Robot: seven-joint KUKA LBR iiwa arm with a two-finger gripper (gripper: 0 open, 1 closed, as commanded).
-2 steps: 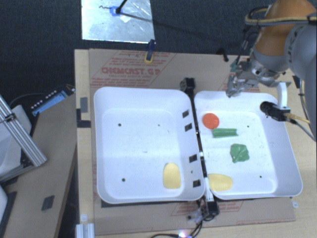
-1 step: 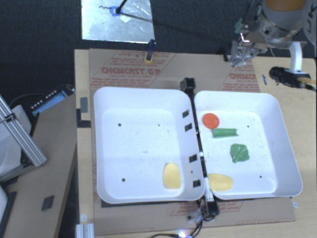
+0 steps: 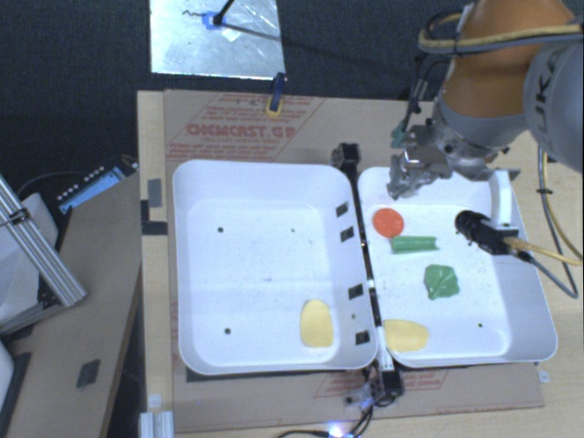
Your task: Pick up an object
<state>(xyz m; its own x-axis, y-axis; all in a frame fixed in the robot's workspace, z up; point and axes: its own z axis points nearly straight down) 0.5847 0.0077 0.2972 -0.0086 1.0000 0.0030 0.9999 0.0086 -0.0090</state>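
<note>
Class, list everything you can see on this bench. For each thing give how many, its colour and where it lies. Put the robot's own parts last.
Left bin: one, white, left side of the cardboard.
Right bin: one, white, touching the left bin.
Yellow piece: one, yellow, near right corner of the left bin.
Second yellow piece: one, yellow, near left corner of the right bin.
Round piece: one, orange-red, far left part of the right bin.
Green stick: one, green, just below the round piece.
Green leaf: one, green, middle of the right bin.
Cardboard sheet: one, brown, under both bins.
Metal plate: one, silver, beyond the cardboard.
Arm: one, grey and orange, from the right.
Gripper: one, grey, over the right bin's far left corner.
</note>
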